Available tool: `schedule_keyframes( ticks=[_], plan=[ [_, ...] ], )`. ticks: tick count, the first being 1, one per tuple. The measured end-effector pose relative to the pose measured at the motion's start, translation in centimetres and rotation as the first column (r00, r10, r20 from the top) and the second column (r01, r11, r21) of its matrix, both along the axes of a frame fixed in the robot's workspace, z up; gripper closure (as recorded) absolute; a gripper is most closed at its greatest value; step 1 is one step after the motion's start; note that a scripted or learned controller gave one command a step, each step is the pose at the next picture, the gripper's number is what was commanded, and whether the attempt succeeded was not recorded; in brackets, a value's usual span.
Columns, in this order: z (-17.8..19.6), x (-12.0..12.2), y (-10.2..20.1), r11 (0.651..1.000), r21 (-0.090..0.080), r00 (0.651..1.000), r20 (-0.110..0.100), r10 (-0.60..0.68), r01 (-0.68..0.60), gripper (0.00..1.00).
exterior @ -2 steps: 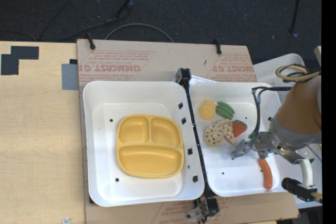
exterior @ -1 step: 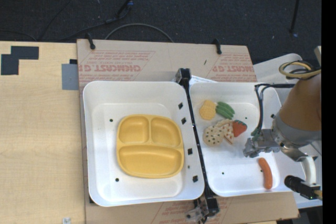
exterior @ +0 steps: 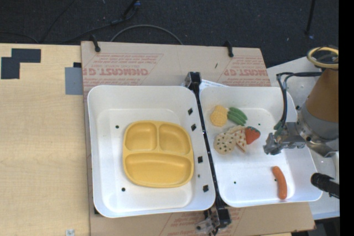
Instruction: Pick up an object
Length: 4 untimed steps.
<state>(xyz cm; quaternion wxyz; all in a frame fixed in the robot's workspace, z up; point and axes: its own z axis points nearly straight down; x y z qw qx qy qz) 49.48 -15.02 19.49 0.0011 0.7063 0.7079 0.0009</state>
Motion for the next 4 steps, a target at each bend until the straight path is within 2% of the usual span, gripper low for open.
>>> schedule_keyframes(
  ticks=[1, 2, 4],
  plan=[
    [6.3, 0.0, 0.0, 1.0, -0.001, 1.0, 0.001, 0.0, 0.0, 1.0],
    [6.9, 0.0, 0.0, 1.0, 0.001, 1.0, -0.005, 0.0, 0.0, 1.0],
    [4.2, 3.3, 9.1, 1.0, 0.002, 1.0, -0.008, 0.002, -0.002, 1.0]
  ],
)
